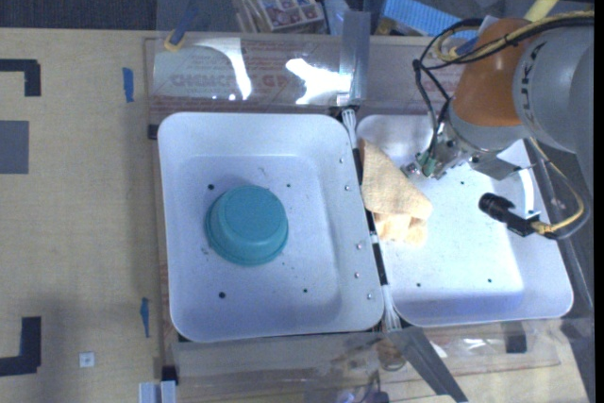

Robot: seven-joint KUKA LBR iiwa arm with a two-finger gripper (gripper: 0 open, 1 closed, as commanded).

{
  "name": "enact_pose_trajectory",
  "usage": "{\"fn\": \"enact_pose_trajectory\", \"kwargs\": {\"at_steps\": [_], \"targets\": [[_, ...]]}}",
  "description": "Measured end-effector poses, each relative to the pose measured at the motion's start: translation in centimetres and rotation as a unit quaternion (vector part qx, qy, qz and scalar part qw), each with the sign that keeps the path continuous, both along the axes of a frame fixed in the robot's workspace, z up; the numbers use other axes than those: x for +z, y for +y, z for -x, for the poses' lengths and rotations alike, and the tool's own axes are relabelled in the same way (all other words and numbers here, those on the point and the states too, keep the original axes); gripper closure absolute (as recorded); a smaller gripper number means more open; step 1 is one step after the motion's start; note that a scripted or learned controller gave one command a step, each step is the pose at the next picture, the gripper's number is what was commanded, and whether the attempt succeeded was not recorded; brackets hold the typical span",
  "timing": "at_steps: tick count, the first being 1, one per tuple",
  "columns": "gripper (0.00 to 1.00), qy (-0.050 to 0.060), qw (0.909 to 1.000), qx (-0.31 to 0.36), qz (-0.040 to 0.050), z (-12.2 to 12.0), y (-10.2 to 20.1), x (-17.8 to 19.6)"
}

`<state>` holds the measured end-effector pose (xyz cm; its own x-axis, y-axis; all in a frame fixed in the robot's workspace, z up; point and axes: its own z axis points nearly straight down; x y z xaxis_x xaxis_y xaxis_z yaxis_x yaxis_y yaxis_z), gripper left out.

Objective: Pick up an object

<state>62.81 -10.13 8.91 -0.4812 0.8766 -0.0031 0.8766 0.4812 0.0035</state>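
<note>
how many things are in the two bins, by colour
teal: 1, an upturned bowl in the left bin
yellow: 1, a crumpled cloth in the right bin
total: 2

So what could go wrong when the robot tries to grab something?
The yellow cloth lies crumpled against the left wall of the right bin, so the gripper might bump that wall or only pinch a loose fold that slips out. The gripper hangs just beside the cloth's upper edge, so it could come down off-centre and miss. The teal bowl sits in the left bin, a longer reach away.
</note>
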Motion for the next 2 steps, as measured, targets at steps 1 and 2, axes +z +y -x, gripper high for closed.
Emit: {"fn": "enact_pose_trajectory", "kwargs": {"at_steps": [1,2], "targets": [[0.0,-0.002,0.9996,-0.03,-0.0002,5.0,0.3,0.0],[0.0,-0.003,0.9971,-0.077,0.0002,-0.4,0.2,0.0]]}}
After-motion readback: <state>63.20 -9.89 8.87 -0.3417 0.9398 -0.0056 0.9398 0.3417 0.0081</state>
